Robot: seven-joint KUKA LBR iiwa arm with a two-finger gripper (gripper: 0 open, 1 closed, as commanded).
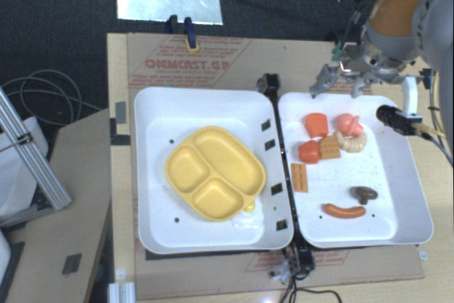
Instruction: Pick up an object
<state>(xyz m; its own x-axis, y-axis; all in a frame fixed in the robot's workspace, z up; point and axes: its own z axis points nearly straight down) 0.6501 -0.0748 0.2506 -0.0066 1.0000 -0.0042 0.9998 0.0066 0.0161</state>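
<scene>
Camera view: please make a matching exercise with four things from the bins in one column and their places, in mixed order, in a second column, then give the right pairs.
Things:
1. yellow tray
2. sausage
3. pink toy
4. gripper

Places:
A. front of the right bin
B. above the far edge of the right bin
C. in the left bin
D. far part of the right bin, beside the orange pieces

Pairs: 1-C, 2-A, 3-D, 4-B
</scene>
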